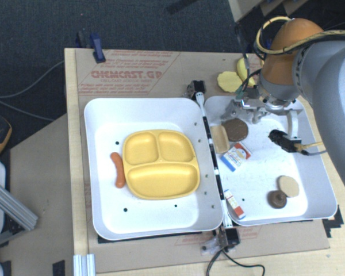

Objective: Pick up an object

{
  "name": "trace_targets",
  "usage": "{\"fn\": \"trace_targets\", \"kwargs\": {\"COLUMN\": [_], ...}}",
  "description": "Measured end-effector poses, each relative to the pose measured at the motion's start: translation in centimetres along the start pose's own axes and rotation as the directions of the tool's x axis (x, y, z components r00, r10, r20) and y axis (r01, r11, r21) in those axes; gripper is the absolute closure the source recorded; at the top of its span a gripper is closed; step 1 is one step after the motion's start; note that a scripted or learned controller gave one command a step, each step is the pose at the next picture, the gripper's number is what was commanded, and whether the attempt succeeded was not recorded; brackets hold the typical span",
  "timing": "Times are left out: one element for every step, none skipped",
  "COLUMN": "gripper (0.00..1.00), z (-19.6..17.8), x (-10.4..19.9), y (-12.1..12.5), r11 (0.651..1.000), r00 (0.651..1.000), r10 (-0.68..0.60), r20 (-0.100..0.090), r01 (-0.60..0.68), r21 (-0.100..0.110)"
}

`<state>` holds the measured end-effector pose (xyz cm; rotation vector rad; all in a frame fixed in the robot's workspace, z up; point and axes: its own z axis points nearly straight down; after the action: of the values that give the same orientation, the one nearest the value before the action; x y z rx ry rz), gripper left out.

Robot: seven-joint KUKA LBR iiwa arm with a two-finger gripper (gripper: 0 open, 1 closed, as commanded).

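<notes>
i see the flat dark brown round disc (237, 129) near the right white bin's (310, 200) 11 o'clock corner, touching a tan block (219, 138). the grey two-finger gripper (254, 105) sits just at its 1 o'clock. at the disc's 6 o'clock lies a red-white-blue packet (235, 155); further toward 5 o'clock, a beige round piece (288, 185) and a brown one (277, 199). the left white bin (103, 206) holds a yellow divided tray (160, 164) and an orange sausage (118, 169).

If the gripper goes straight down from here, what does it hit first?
Most likely the dark brown round piece, which lies just below the gripper in the right bin; depth is unclear from this slanted view.
</notes>
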<state>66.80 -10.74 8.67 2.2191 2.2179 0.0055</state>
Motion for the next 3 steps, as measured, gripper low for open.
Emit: {"fn": "trace_targets", "kwargs": {"gripper": [0.00,0.00,0.00], "z": [0.1,0.2,0.2], "x": [1.0,-0.6,1.0], "y": [-1.6,-0.9,-0.7], "r11": [1.000,1.000,1.000], "r00": [1.000,1.000,1.000], "r10": [0.000,0.000,-0.002], "r20": [0.000,0.001,0.000], "r01": [0.000,0.000,0.002], "r21": [0.007,0.003,0.004]}}
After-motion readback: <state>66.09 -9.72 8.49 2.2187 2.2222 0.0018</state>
